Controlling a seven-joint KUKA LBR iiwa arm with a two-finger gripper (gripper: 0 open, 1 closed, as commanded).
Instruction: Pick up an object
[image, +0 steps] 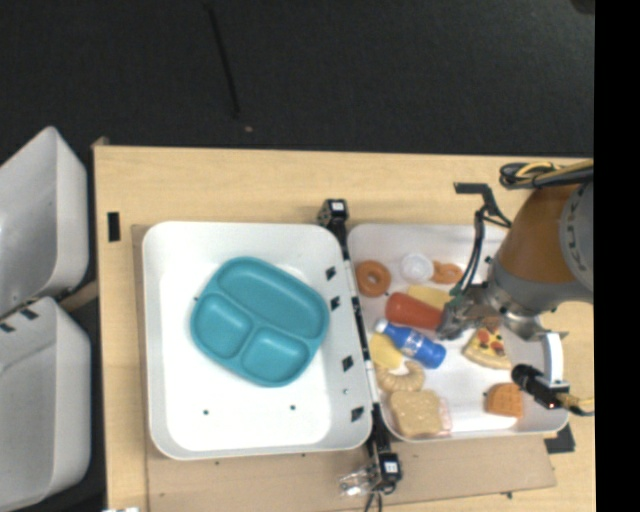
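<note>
The desk (120, 400) is pale wood against a dark floor, and it carries two shallow white bins that meet at a clipped seam; taking that seam as the landmark, the left bin (175, 400) lies just left of it and the right bin (390, 245) just right. A blue divided plate (262, 320) sits alone in the left bin, well apart from the seam, probably there as a place to set things down. The arm (545, 250) reaches in over the far side of the right bin, and its gripper (462, 318) hangs low over the toy food, apparently choosing a target; whether it is wide or narrow I cannot tell. Just right of the seam lie a slice of bread (418, 412), a red sausage (413, 311), a blue bottle (412, 345) and a small doughnut (373, 278). The sausage, nearest the gripper, looks the likeliest pick.
</note>
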